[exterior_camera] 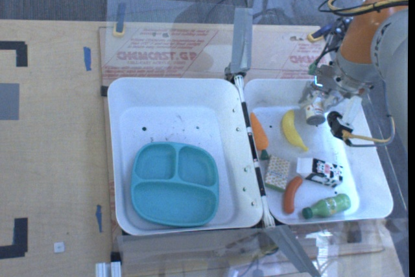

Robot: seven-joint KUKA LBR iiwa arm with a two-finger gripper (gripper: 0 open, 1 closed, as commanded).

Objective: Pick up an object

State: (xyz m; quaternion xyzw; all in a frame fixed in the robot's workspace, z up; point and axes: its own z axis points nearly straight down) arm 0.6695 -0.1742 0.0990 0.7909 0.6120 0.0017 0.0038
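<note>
Arm: in from the right, orange band (363, 36) up high, wrist dipping over the far end of the right bin (376, 201).
Gripper (315, 107): low over the bin's upper middle. Open or closed? Can't tell from here, and nothing shows caught in it.
Banana (293, 130): nearest thing to the gripper, lying just beside and below it, curved, a clear gap between them.
Carrot (259, 133): along the bin's left wall, further from the gripper than the banana.
Sponge (277, 172): speckled square, below the carrot.
Sausage (292, 194): tilted, just right of the sponge.
Cow-print item (324, 172): black and white, well below the gripper.
Green bottle (328, 205): on its side at the near edge.
Left bin (130, 100): holds a teal divided plate (175, 183), well apart from the gripper.
</note>
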